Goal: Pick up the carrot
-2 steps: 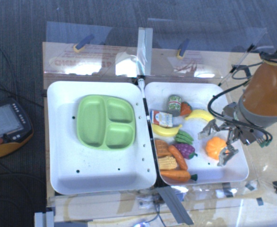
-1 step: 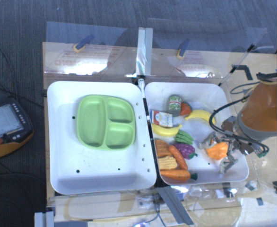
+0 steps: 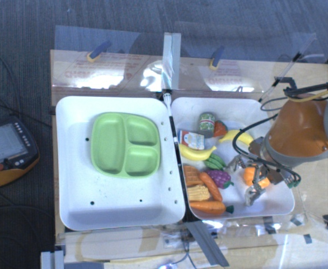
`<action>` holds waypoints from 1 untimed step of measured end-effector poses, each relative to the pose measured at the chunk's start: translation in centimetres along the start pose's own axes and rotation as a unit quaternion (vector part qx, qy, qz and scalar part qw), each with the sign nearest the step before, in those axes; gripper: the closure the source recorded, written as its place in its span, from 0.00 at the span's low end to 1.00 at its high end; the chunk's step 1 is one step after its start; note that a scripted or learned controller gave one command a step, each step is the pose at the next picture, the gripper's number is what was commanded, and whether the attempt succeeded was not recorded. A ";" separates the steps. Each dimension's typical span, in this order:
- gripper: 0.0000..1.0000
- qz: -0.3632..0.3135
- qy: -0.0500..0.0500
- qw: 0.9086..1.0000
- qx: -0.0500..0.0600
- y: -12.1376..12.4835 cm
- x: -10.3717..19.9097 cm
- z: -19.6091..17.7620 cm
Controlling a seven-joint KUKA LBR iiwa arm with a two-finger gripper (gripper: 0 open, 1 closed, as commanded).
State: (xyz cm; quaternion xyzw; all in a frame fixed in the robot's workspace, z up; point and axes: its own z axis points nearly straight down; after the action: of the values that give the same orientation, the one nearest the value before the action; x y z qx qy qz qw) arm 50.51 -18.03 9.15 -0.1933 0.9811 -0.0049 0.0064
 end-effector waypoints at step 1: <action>1.00 0.000 -0.002 1.000 0.001 0.0 -0.3 -1.1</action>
State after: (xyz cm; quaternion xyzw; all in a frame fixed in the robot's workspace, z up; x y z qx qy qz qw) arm 50.75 -17.90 10.29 -0.1938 0.9810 -0.0058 0.0086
